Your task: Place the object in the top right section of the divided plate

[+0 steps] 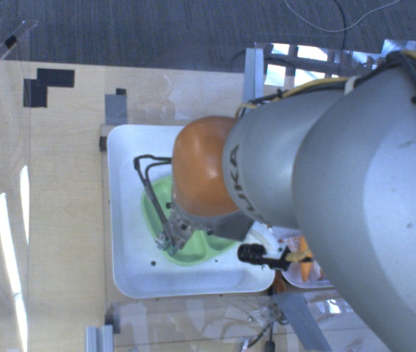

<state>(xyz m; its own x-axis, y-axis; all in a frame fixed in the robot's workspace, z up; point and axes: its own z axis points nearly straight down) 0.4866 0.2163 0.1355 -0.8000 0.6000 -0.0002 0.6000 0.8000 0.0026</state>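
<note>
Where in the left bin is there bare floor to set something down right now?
Bare floor in the white bin: the strip between its left wall and the green divided plate, and along the near wall below the plate. Crowded: over the plate, where the gripper and arm hang.

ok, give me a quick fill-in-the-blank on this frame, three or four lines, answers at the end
1. The light green divided plate lies inside a shallow ____ bin.
2. The grey arm's bulbous band above the wrist is ____ in colour.
3. The arm's two-finger gripper hangs over the ____ plate.
4. The bench under the bin is pale ____.

Missing words: white; orange; green; wood
</note>
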